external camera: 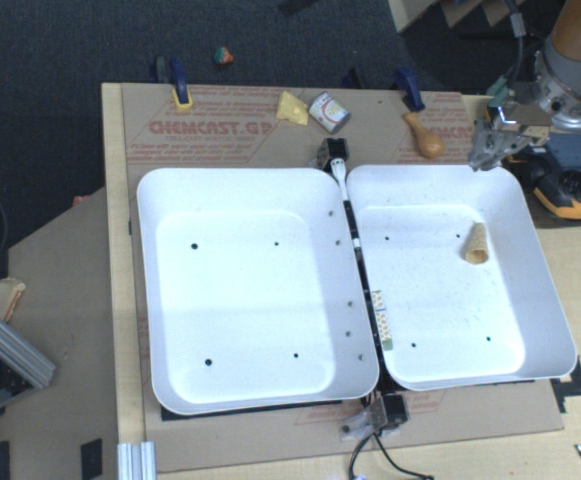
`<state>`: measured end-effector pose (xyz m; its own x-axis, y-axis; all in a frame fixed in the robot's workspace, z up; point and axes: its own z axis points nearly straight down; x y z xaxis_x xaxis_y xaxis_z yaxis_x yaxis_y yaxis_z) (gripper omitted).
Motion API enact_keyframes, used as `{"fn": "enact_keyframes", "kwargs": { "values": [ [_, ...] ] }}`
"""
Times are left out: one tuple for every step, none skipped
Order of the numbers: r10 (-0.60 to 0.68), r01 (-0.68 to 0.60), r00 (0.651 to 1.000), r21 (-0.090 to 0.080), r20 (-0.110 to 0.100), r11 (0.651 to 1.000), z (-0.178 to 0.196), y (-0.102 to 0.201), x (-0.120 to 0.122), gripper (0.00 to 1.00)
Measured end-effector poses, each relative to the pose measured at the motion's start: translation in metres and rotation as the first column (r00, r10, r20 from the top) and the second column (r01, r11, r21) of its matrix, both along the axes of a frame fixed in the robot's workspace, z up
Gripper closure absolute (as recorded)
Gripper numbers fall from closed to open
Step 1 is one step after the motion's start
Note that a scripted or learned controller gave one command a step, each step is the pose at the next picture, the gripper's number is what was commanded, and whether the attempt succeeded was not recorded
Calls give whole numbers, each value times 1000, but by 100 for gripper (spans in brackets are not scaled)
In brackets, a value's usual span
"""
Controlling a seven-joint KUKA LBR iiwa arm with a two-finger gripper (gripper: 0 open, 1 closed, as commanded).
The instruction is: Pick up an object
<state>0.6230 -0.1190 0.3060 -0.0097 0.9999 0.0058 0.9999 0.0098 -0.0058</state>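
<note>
A small tan cone-shaped object (476, 243) lies in the right bin (440, 358), toward its far right side. My gripper (492, 150) hangs at the upper right, over the far right corner of that bin, well apart from the cone. Nothing shows between its fingers.
The left bin (240, 368) sits beside the right one. On the cardboard behind the bins lie a yellow wedge (292, 109), a small white box (329, 112) and a brown pear-shaped item (425, 136). Blue clamps (178, 80) hold the board's far edge.
</note>
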Motion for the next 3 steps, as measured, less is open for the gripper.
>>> {"fn": "enact_keyframes", "kwargs": {
  "values": [
    [-18,18,1000,-14,14,1000,60,-112,4,100],
    [-2,2,1000,-1,-1,1000,-16,-32,45,100],
    [-16,16,1000,-13,12,1000,25,-111,21,100]
  ]
}}
